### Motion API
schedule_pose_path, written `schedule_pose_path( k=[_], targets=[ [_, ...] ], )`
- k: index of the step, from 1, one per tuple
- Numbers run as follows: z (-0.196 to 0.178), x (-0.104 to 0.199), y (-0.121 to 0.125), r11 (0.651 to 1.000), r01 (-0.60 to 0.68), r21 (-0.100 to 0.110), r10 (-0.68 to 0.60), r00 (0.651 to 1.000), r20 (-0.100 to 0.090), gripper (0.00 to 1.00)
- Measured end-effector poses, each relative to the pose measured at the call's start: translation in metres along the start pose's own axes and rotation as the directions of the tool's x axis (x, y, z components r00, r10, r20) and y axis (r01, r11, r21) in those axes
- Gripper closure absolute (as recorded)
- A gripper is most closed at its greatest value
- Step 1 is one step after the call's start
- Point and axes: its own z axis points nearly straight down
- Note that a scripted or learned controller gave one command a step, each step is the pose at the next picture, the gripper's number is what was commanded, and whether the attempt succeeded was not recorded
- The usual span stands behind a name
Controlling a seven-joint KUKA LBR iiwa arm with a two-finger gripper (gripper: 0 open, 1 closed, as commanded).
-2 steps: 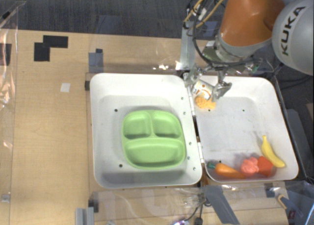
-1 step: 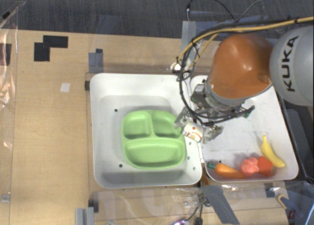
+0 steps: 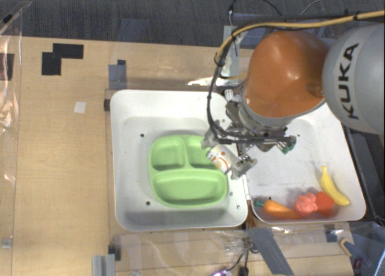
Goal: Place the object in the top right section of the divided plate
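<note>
A green divided plate lies in the left white bin. It has one wide section at the front and two smaller ones at the back. My gripper hangs over the plate's right edge, beside the back right section. Between its fingers sits a small white object with orange markings, tilted. The gripper is shut on it. The arm's orange band and grey wrist cover much of the right bin's back.
The right white bin holds a yellow banana, a red and pink toy food and an orange carrot along its front. Black cables run from the wrist toward the back. A wooden bench surrounds both bins.
</note>
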Motion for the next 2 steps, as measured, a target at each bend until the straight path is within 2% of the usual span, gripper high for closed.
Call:
schedule_pose_path(
  k=[1,2],
  targets=[
    [0.053,-0.024,-0.049,0.917,0.399,-0.003,-0.399,0.917,-0.001,1.00],
    [0.052,-0.038,-0.100,0.906,0.423,-0.001,-0.423,0.906,-0.001,1.00]
  ],
)
